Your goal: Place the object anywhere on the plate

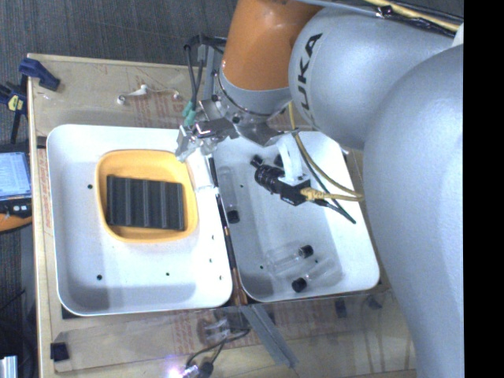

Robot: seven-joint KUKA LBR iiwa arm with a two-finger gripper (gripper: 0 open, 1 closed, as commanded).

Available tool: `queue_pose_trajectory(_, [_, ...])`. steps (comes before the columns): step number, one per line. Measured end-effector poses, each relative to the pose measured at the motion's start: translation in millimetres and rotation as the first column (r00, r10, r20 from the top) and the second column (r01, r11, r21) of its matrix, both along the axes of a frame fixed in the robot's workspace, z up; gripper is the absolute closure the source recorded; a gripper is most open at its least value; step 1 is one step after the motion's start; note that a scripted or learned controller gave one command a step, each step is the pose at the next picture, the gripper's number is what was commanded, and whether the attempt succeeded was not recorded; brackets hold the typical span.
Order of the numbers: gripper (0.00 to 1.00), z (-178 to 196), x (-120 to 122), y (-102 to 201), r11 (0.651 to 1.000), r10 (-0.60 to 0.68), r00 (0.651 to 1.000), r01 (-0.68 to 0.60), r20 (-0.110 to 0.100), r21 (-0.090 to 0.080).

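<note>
Camera view has the hand (191, 136) over the dividing rim between the bins, beside the yellow plate (146, 164); whether it is open or holding anything I cannot tell. Clear vials (295, 260), likely the object, lie in the right bin (358, 250).

The plate (145, 164) in the left bin (71, 274) is showing a yellow-orange rim around dark ribbed stripes. Both bins are gleaming white; the worktop (94, 85) is showing pale tan; the arm (378, 69) is showing grey with an orange band (260, 38).
</note>
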State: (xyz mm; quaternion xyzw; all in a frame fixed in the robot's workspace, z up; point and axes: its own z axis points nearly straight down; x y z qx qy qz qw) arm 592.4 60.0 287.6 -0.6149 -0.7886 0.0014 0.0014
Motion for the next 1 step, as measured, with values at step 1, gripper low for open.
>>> queue_pose_trajectory(1, [0.00,0.4,0.1,0.0,1.000,0.000,1.000,0.000,0.001,0.000])
